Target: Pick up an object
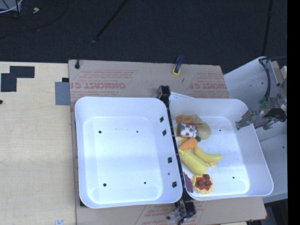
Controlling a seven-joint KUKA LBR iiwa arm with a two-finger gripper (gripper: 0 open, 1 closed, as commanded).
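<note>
White plastic bins, toy food heaped in the right one; the grasp has not begun.
The hand hangs at the right bin rim's far edge, seemingly holding nothing, its state unclear; it must cross to the banana pile by the divider and descend.

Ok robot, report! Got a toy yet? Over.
Gripper over right bin's right rim, nothing seen in it. Toys untouched: bananas, carrot, tart piled by the divider. Nothing in the way.
</note>
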